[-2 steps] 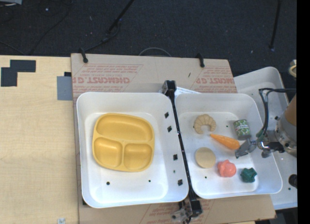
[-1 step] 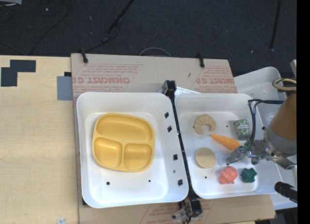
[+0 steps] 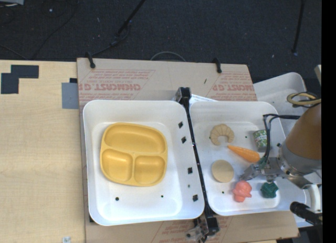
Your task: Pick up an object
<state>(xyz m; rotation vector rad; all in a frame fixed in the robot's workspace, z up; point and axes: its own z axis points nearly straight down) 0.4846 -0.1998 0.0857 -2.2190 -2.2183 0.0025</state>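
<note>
Right, nearest the camera, at the R bin's front edge, a pink lumpy toy and a small dark-green toy are lying side by side, apart. Just behind them the gripper is hovering w/ its fingers spread apart, gripping nothing. The grey arm is reaching in from the R. A round tan disc is sitting just L of the gripper.

The orange carrot is lying flat in the R bin, just behind the gripper. Its long axis is running diagonally, w/ the thin tip pointing far-L toward the croissant and the thick end pointing near-R. Whether gripper and carrot are touching isn't clear. A green can-like item is standing near the thick end.

The L bin is holding a yellow 3-compartment plate. Both bins are resting on printed cardboard over a pale wood bench. Beyond that, dark carpet w/ cables is stretching away.
</note>
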